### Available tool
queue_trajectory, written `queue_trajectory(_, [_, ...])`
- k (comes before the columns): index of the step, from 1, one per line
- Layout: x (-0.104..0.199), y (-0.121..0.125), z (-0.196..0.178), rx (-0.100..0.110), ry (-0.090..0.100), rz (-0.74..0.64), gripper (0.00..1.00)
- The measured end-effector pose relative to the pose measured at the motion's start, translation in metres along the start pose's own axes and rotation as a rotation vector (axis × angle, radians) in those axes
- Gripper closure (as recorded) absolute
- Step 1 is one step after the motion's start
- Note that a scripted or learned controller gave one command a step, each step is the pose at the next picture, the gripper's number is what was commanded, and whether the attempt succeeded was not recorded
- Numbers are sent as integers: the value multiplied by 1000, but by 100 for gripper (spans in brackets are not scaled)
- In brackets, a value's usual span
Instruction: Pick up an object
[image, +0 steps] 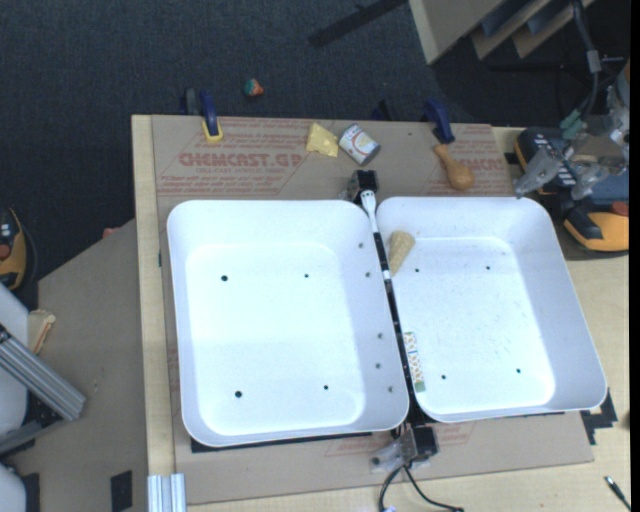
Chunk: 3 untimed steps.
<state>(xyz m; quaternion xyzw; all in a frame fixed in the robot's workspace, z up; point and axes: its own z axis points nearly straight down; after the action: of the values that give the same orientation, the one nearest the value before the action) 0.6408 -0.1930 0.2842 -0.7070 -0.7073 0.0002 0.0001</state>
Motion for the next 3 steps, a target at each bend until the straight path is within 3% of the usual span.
queue_trajectory(1, [140, -15, -106, -14, 3, -14, 0])
queue_trajectory(2, [131, -15, -109, -6, -2, -2, 100])
queue_trajectory(3, [209, -10, -49, 7, 3, -8, 100])
